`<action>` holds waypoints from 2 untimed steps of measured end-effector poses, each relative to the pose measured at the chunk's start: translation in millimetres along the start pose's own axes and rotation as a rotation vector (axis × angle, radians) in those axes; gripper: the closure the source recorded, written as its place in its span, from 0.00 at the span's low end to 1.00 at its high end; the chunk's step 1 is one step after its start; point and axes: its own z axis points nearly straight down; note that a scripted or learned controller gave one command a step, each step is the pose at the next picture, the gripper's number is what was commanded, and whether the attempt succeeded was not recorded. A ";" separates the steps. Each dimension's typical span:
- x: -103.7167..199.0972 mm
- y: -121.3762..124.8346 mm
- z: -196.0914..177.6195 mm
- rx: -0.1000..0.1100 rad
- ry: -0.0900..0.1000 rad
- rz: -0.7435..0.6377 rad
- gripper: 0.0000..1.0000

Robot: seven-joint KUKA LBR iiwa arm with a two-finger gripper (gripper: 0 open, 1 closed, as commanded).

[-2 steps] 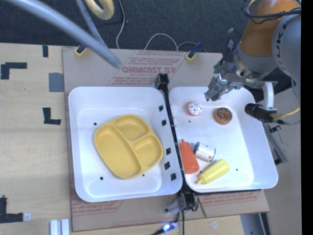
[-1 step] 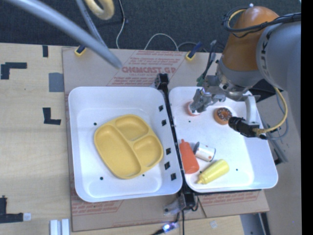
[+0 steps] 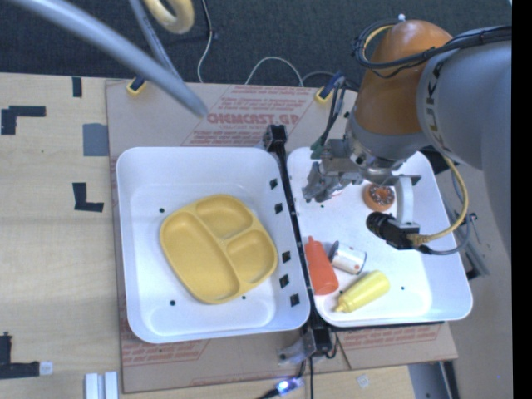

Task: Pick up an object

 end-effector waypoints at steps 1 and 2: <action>42.4 -16.2 3.3 0.001 -0.001 0.000 1.00; 87.7 -44.6 -0.7 0.001 -0.001 0.000 1.00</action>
